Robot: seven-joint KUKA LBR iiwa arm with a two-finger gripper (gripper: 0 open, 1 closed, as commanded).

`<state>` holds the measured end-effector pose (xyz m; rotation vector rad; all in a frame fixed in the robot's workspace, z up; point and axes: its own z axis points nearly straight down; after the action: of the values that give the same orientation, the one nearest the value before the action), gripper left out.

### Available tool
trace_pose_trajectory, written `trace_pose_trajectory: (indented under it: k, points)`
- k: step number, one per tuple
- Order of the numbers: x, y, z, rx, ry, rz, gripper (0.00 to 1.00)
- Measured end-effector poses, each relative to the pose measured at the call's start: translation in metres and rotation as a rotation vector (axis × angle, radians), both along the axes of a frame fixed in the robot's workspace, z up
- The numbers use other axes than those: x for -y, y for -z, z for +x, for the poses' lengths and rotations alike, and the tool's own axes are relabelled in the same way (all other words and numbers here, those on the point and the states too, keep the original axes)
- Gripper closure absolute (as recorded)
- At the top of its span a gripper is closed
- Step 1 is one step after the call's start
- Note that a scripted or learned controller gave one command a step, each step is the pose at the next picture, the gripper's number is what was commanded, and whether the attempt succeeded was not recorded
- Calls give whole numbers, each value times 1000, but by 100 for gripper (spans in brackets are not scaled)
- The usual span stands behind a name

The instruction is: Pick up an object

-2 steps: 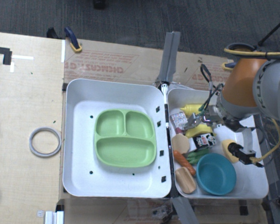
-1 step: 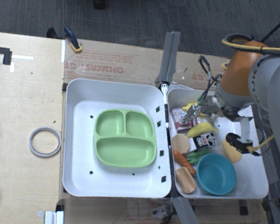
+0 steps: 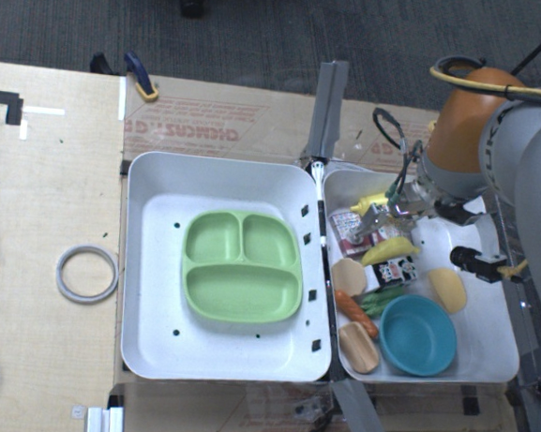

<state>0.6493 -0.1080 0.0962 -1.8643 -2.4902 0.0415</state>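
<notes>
Camera view looks down on two white bins; the left bin [image 3: 143, 274] carries a green divided plate [image 3: 242, 266], and the right bin [image 3: 484, 356] is crowded with small items. The gripper [image 3: 390, 214] is low in the upper part of the right bin, over a yellow banana [image 3: 389, 250] and a small red and white packet [image 3: 347, 225]. Whether it is wide, narrow or holding something cannot be told, because the wrist covers it.

The banana, lying just under the gripper, seems the nearest thing to pick. It looks like a plastic toy, so probably light, stiff and a little slippery. Its curved shape suggests that a hold across the middle, on the narrow sides, is the safest. The packet touching it is flat and thin, and may slide away or come up together with it. The blue bowl [image 3: 417, 336] and the carrot [image 3: 356, 310] lie nearer the front edge, apart from the gripper.
</notes>
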Motion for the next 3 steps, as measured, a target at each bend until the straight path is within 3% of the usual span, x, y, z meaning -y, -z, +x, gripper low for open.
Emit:
trace_pose_trajectory:
  k: [1,2,3]
  points:
    - [-5,-3,-38,55,-151,0,0]
    - [5,-1,-25,12,-325,6,0]
    - [39,-2,-28,51,-520,8,0]
